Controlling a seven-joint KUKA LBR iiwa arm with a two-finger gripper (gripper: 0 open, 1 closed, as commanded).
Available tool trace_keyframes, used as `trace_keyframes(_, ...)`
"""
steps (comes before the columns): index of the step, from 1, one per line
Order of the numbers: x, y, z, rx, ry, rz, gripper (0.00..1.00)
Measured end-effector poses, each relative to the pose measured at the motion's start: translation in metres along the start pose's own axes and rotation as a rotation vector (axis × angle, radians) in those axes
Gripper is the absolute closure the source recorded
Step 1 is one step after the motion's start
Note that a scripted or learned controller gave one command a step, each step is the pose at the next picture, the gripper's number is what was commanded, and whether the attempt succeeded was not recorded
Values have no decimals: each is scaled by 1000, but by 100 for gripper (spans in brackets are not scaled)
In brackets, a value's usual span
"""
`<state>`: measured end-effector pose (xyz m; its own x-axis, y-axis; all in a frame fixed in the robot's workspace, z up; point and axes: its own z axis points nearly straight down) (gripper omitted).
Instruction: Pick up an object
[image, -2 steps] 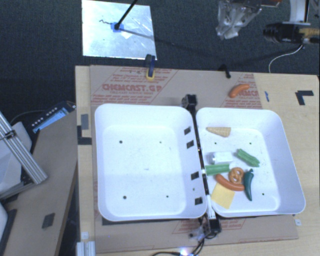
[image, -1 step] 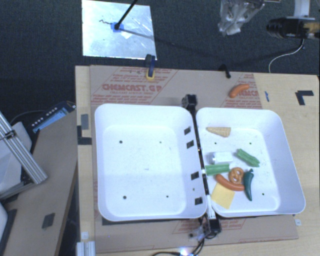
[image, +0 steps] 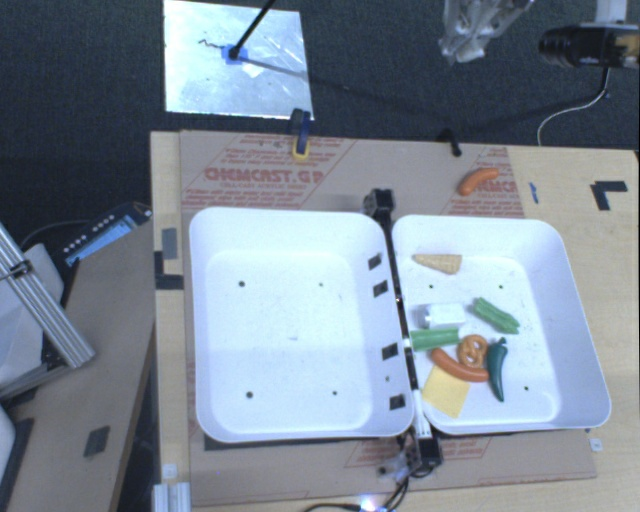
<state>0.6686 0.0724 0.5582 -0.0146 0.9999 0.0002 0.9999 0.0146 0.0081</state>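
On the bench: two shallow white bins side by side, the left white bin (image: 290, 330) bare-floored, the right white bin (image: 560, 300) holding a cluster of toy food.
Writing: the brown board (image: 330, 170) under the bins reads "CHEMCAST GP" in red, printed at a slant above the left bin; more red print shows by the far right corner, too partial to read.
Objects in the right bin: a tan cone-shaped wedge (image: 438, 263) near the far wall, apart from the rest; a small white block (image: 440, 315); a long green bean-like piece (image: 434, 339) just below it; a ridged green pod (image: 496, 315) to the side.
Lower cluster: an orange pretzel-shaped ring (image: 472, 349) touching an orange sausage (image: 460, 369), a dark teal chilli pepper (image: 496, 370) beside them, and a flat yellow square (image: 446, 394) partly under the sausage.
Outside the bins: a second orange sausage (image: 478, 181) lies on the board beyond the right bin.
Arm: up at the top edge there, the pale blurred gripper (image: 470, 30) hangs high, well apart from the bins.
Grip: too blurred, I cannot tell.
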Motion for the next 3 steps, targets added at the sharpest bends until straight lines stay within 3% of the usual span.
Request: trace_keyframes(3, 1, 0, -34, -8, -1, -15, 100)
